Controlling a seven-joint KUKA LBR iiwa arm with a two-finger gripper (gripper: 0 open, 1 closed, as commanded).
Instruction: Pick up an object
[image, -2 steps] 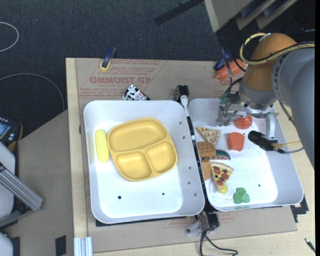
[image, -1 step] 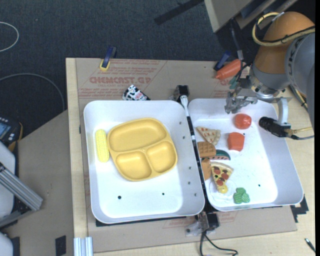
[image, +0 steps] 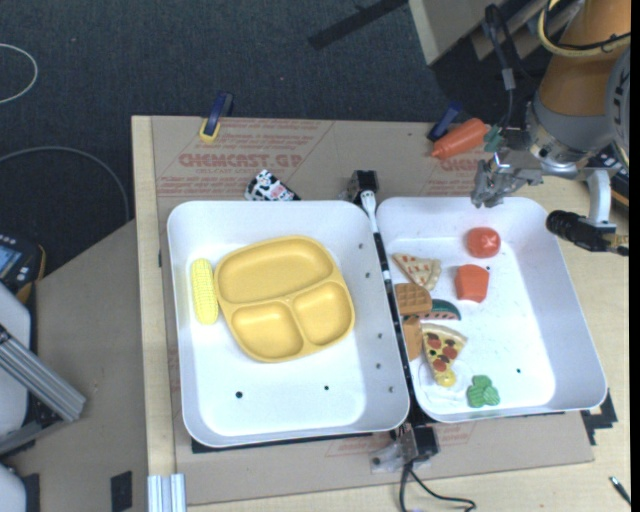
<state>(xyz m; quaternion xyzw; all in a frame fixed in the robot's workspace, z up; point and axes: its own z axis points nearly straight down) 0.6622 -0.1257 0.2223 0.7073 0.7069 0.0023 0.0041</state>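
Observation:
My gripper (image: 489, 196) hangs over the far rim of the right bin (image: 560, 300), open, with nothing between its fingers. Just in front of it in that bin lies a red tomato (image: 483, 242), and nearer still an orange-red block (image: 472, 283). Along the bin's left side are a pizza slice (image: 417, 270), a brown waffle (image: 411, 300) and a second pizza slice (image: 441, 350). A green broccoli piece (image: 483, 392) sits near the front rim.
The left bin (image: 200, 390) holds a yellow divided plate (image: 285, 297) and a corn cob (image: 204, 290). An orange carrot (image: 458, 140) and a black-and-white toy (image: 270, 187) lie on the bench behind the bins.

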